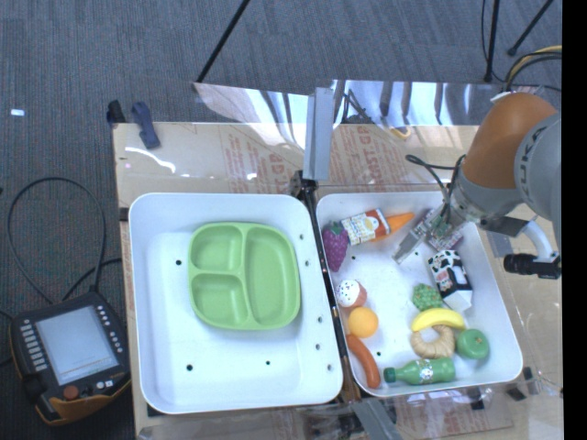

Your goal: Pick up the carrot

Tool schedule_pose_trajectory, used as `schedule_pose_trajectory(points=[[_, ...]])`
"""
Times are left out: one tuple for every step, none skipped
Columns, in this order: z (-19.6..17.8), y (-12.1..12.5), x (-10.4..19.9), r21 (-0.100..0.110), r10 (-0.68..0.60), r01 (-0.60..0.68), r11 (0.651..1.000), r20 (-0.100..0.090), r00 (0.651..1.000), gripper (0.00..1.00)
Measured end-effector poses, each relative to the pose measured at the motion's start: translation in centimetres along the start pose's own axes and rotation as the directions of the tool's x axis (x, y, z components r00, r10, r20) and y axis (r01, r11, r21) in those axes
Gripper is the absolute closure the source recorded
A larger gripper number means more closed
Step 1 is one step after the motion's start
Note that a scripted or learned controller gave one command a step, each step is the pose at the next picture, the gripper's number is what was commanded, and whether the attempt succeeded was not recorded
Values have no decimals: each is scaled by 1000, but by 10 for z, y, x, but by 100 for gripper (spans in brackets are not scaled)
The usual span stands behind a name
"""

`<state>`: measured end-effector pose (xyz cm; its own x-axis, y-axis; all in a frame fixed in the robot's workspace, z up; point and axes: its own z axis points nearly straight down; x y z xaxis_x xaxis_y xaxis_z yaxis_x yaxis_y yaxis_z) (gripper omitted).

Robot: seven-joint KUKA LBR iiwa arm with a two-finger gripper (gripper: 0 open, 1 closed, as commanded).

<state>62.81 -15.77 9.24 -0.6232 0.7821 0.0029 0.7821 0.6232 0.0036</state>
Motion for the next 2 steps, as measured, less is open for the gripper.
schedule_pose_trajectory(points=[[4, 18, 6, 4, 137, -137, 991, 5, 991, 0], [4, 34, 27, 5, 121, -121, 993, 5, 993, 0]])
